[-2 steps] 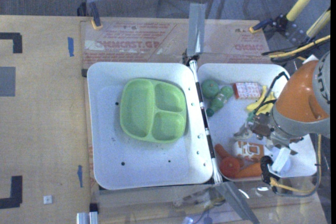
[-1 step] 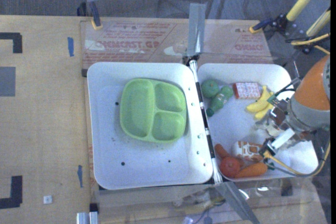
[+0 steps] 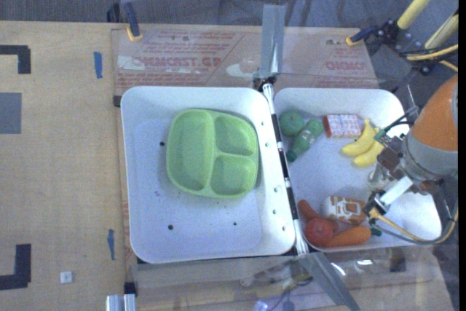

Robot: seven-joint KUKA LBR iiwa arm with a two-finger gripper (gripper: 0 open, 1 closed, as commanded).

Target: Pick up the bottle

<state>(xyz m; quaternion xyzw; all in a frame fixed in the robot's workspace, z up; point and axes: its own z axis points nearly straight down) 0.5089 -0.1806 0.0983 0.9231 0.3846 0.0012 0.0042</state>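
so the green bottle (image 3: 309, 133) is lying in the right bin (image 3: 342, 93), up near its far-left corner and close to the left wall. There's a round darker green thing (image 3: 290, 120) tight beside it. Its long axis looks slanted, far-right to near-left, narrow end probably toward the near-left, hard to be sure. The gripper (image 3: 384, 170) is over by the bin's right side, well apart from it and nearer the banana (image 3: 360, 146), can't tell if it's open or closed. My worry: clipping the wall, grabbing the green neighbour, or the bottle rolling off sideways
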